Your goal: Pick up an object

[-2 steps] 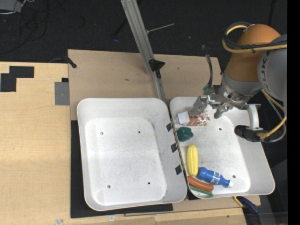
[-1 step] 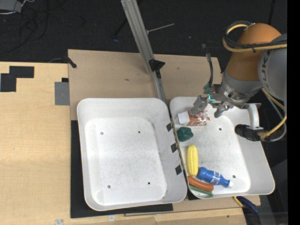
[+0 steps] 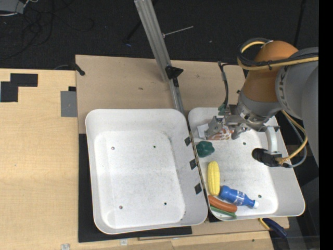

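Corn (image 3: 213, 177) is the largest pickable piece here, a yellow toy cob lying lengthwise in the right bin (image 3: 283, 194), at the lower middle-right of the frame; it looks like light, stiff moulded plastic, smooth enough to roll, so I judge the sound hold is across its width near the middle. Just below it, toward the bottom of the frame, lies a blue bottle (image 3: 237, 196) with a white cap, tilted on its side; it too looks light and hard, slippery on its round body, best pinched across the barrel. Beside the bottle, at the bin's lower left corner, sits a reddish hot dog (image 3: 222, 204) over a pale green piece, probably light plastic, low and awkward against the wall. Smaller still is a dark green lump (image 3: 205, 149), close to the divider between the bins, just above the corn; it looks compact and probably easy to close on from either side. The gripper (image 3: 221, 129) hangs over the upper left part of the right bin, with a whitish and reddish object (image 3: 222, 135) right at its tip; whether the claw is wide, narrow or clamped on that object I cannot tell. The green lump lies just below and left of the claw, the corn farther down, the bottle and hot dog well apart from it. The left bin (image 3: 99, 124) takes the middle of the frame.
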Available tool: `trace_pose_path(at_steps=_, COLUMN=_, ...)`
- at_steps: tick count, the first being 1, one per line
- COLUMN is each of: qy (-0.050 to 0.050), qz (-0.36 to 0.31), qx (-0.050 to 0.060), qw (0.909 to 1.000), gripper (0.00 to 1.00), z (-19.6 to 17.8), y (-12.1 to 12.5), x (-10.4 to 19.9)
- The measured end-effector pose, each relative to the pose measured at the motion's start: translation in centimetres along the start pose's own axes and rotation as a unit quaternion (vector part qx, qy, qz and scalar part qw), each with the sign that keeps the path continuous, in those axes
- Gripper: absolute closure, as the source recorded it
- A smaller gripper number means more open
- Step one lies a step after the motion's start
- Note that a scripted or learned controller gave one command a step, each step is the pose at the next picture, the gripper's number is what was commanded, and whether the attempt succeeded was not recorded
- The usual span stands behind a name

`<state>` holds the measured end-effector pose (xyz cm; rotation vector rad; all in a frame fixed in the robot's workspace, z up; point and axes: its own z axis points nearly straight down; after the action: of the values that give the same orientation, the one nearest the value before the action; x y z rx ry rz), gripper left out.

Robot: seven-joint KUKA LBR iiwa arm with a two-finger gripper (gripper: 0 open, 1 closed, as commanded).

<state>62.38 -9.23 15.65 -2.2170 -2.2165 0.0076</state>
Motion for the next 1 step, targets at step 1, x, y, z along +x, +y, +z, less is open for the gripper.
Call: trace_pose_path(at_steps=1, qy=0.000, qz=0.001, qx=0.000, qw=1.0000, gripper=0.00, z=6.37, y=0.08, x=-0.33)
